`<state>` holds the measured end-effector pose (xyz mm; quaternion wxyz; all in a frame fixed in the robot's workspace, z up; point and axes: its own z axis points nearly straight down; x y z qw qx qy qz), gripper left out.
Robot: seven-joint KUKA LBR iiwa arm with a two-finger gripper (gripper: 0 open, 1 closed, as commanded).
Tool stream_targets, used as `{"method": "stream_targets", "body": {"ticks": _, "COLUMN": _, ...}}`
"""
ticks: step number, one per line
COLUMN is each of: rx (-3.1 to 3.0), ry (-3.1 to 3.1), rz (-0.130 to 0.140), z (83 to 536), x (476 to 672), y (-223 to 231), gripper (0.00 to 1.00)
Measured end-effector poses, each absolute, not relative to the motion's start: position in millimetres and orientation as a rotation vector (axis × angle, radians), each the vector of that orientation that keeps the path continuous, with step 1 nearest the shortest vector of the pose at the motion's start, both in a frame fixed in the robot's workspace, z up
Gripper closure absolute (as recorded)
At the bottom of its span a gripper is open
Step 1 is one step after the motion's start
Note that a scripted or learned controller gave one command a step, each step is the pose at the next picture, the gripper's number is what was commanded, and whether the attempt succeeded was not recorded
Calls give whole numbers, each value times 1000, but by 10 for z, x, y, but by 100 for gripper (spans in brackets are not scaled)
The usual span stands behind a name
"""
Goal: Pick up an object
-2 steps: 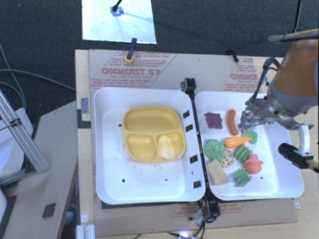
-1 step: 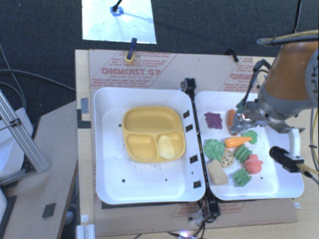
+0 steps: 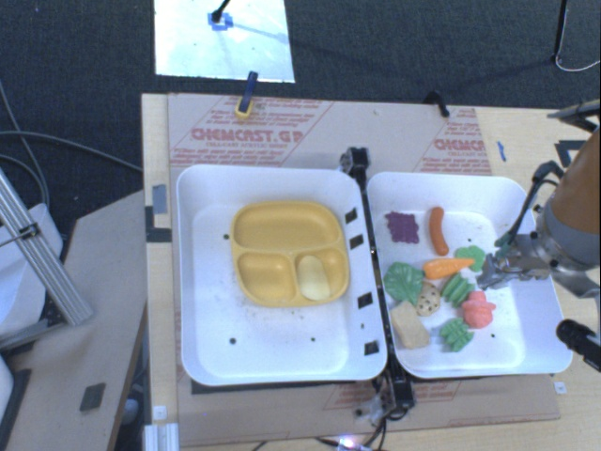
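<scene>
The right bin (image 3: 507,195) holds several toy foods: purple grapes (image 3: 402,225), a red sausage (image 3: 438,230), an orange carrot (image 3: 448,267), a green leafy piece (image 3: 404,280), a speckled cookie (image 3: 429,299), a pink strawberry (image 3: 477,311) and a tan slice (image 3: 409,327). My gripper (image 3: 492,273) reaches in from the right and hangs low over the bin, just right of the carrot's tip and above the strawberry. A small green piece (image 3: 470,255) lies close beside it. Nothing is visibly held.
The left bin (image 3: 202,252) carries a yellow divided tray (image 3: 282,233) with a pale oval piece (image 3: 315,278) in one compartment. A black-clipped divider (image 3: 368,261) separates the bins. Another green toy (image 3: 457,334) lies near the right bin's front.
</scene>
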<state>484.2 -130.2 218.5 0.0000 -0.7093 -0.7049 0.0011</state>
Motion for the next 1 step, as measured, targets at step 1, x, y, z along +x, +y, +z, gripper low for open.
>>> {"method": "stream_targets", "body": {"ticks": 1, "rx": -2218, "ry": -2231, "rz": -4, "z": 2029, "x": 5466, "y": -1288, "gripper": 100}}
